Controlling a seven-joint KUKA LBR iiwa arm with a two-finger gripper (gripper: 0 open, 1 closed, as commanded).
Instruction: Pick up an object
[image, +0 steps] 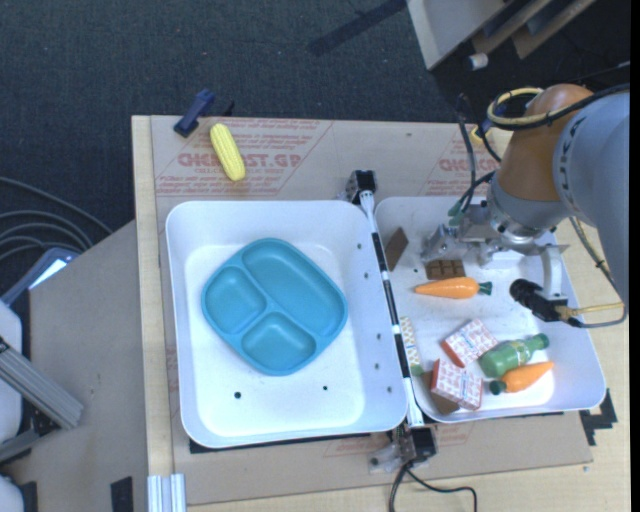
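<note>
In left bin (190, 330): blue plate (275, 305). Right bin (585, 375): carrots, bottle. Jaws' state unclear.

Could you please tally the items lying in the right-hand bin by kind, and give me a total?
Carrots: 2 — one mid-bin, one at the near right
Red-and-white cartons: 2
Green bottle: 1
Brown chocolate pieces: 2
Total: 7
</note>
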